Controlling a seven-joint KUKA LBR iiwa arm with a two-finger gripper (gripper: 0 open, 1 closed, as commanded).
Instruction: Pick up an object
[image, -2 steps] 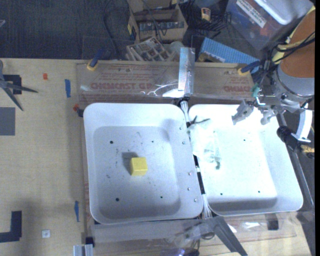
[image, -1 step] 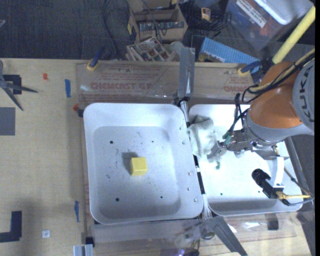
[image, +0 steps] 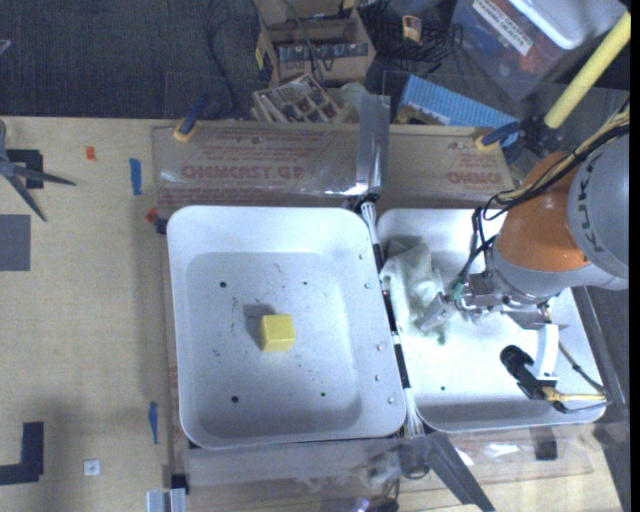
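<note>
A small yellow cube (image: 277, 332) rests near the middle of the left bin (image: 200, 240). In the right bin (image: 470, 400) a crumpled pale white-green object (image: 410, 272) lies against the left wall. My gripper (image: 436, 316) is low in the right bin, right at the lower edge of that pale object, and its tip blends with it. The grey arm with its orange band (image: 540, 235) reaches in from the right, above the bin.
A black cylindrical part with a cable (image: 522, 368) hangs from the wrist over the right bin's lower right. The divider between the bins (image: 390, 330) runs just left of the gripper. Cardboard and clutter stand behind the bins.
</note>
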